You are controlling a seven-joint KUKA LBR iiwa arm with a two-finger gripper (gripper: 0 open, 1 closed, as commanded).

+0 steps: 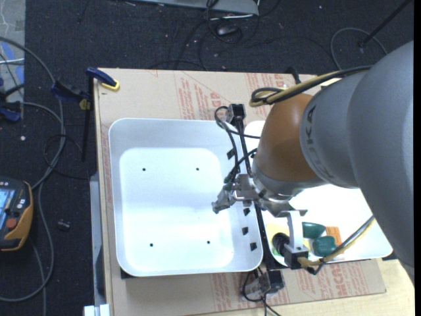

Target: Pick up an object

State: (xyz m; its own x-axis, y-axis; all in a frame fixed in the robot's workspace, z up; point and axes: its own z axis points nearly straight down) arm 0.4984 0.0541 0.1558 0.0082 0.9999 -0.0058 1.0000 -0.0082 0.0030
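Note:
My gripper (pixel 225 201) hangs below the orange wrist band, over the right edge of the left white bin (pixel 131 176). Nothing shows in it. Two small green objects (pixel 318 237) and an orange piece (pixel 333 232) lie in the right bin (pixel 368 239), at its near side, to the right of the gripper. The grey arm covers most of the right bin.
Both bins rest on a brown cardboard sheet (pixel 171 94). A black cable (pixel 247 176) runs down along the divide between the bins. A blue and yellow clamp (pixel 102 79) sits at the board's far left corner. Cables and a yellow device lie on the dark floor to the left.

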